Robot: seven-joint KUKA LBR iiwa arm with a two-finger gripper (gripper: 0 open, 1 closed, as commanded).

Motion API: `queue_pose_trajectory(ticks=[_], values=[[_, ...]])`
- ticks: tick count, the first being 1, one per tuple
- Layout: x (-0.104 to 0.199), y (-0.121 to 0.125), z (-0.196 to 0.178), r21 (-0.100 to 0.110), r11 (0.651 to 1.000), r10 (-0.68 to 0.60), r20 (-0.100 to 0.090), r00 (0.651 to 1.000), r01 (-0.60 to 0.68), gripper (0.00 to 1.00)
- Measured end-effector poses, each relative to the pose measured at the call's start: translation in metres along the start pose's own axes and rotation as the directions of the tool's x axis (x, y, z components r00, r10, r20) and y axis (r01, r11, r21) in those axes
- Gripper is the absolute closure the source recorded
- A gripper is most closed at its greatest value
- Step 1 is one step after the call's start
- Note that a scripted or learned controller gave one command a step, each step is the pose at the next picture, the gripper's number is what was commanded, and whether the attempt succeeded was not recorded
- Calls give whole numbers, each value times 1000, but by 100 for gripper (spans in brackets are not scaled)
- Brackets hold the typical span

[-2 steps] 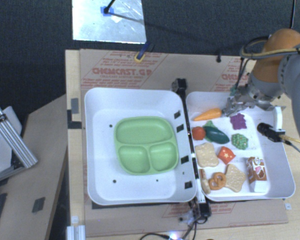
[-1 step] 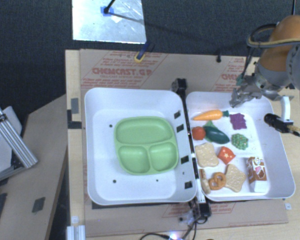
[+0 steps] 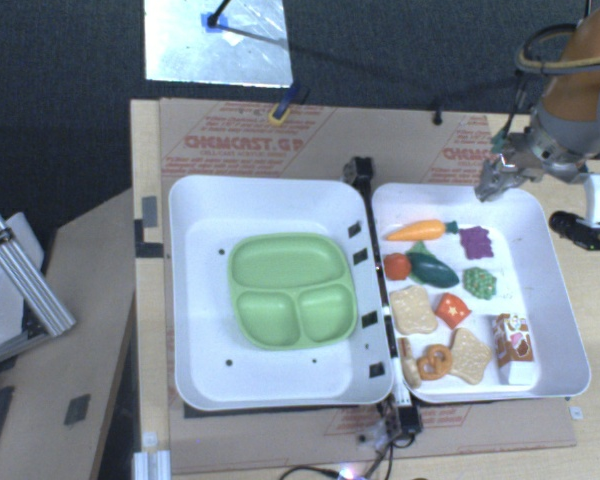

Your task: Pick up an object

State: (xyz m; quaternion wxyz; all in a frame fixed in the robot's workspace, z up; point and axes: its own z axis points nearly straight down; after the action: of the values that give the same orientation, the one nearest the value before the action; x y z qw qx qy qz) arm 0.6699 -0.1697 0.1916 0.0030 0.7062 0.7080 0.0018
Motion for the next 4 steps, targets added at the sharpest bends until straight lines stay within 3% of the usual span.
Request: queue_pose_trajectory(ticks=[1, 4], values=[[0, 2, -36, 1, 1000, -2, 0, 1000, 2, 100], [150, -32, -54, 7, 1000, -5, -3, 1000, 5, 100]])
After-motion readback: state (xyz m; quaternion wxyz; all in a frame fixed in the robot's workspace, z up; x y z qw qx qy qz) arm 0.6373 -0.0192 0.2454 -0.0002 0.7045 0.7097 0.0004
